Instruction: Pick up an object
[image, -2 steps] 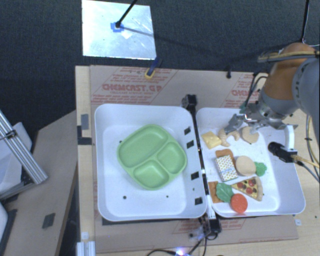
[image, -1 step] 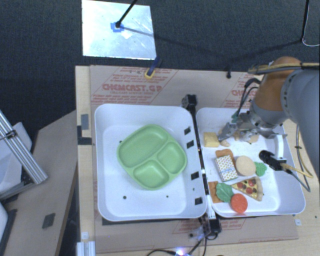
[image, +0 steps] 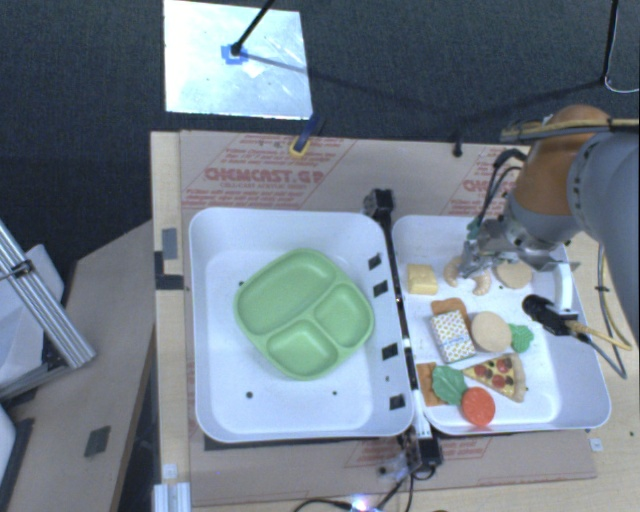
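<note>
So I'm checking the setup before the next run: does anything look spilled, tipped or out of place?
Nothing stands out. The pale green three-compartment plastic tray lies flat in the left white bin, turned at a slant. The toy food pieces, including the pizza slice and red tomato, all sit inside the right white bin.

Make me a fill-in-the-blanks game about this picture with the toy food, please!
1. The divided plate in the left bin is colored ____.
2. The toy pizza slice lies in the ____ bin.
3. The round red toy tomato sits right next to the pizza slice, near the bin's ____ edge in the camera view.
4. The gripper hovers over the ____ bin.

Missing words: green; right; bottom; right
</note>
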